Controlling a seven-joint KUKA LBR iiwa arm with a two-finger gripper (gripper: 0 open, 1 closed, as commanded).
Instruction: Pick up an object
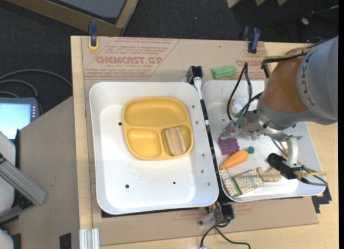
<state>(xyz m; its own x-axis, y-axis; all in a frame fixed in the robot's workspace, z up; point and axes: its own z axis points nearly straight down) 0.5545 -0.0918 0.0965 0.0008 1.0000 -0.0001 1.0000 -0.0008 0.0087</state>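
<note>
Lettering in red, "CHEMCAST GP" (129, 59), runs across the brown paper-faced sheet (80, 135) that covers the table. The smaller red lines above and below it are too fine to read. A second print of the same kind starts further right and is cut off by the robot arm (301, 89).

Two shallow white bins sit side by side on the sheet. The left white bin (102, 151) holds a yellow plastic plate with three compartments (156, 114). A tan, rounded wooden block (173, 140) lies in its lower right compartment.

The right white bin (215, 89) holds the loose objects on offer for picking. A small purple lumpy piece (229, 146) lies near the bin's left wall. An orange toy carrot with a green tip (234, 159) lies just below it, set on a slant. A flat green-and-white patterned pouch (244, 182) rests in the near corner. A pale tan stick-shaped piece (269, 175) lies just beside the pouch.

The hand (243, 127) hangs over the right bin, just above and to the right of the purple piece. Whether it is spread or pressed together cannot be told, and nothing is seen held in it.

A green rectangular block (223, 72) lies on the sheet outside the bins, near the far edge of the right bin.
</note>
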